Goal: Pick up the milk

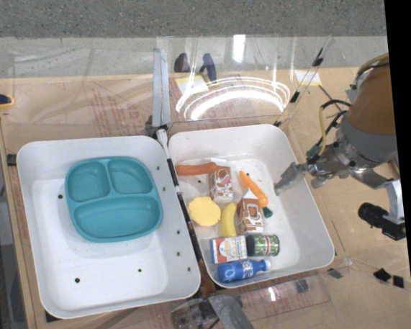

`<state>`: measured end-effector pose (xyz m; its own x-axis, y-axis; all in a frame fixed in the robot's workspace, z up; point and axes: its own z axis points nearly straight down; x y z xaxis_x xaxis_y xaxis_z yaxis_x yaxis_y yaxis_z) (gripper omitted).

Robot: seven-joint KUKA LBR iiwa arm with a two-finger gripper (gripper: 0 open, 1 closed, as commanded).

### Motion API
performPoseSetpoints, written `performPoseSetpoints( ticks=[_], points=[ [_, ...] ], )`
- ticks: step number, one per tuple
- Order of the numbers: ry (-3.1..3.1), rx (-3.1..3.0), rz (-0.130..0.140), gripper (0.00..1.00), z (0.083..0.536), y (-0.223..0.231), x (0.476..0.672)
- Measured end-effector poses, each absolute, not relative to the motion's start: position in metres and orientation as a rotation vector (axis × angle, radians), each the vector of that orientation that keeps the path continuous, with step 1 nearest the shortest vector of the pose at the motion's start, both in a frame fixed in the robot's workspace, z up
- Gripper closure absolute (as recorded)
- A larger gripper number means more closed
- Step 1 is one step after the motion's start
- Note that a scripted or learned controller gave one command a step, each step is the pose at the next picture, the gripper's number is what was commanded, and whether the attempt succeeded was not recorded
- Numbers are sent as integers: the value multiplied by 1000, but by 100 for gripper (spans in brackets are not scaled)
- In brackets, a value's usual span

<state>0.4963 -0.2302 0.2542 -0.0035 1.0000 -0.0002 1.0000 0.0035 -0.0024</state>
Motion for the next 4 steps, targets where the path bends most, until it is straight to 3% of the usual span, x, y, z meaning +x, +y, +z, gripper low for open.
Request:
performPoseSetpoints(
  ticks=[1, 2, 3, 4],
  points=[
    [-2321, -2116, 2, 0, 95, -177, 536],
    [-2326, -2118, 0, 100, 108, -179, 537],
    [-2327, -2118, 0, 0, 108, -179, 537],
    [-2443, -1977, -1, 0, 98, -132, 590]
  ],
)
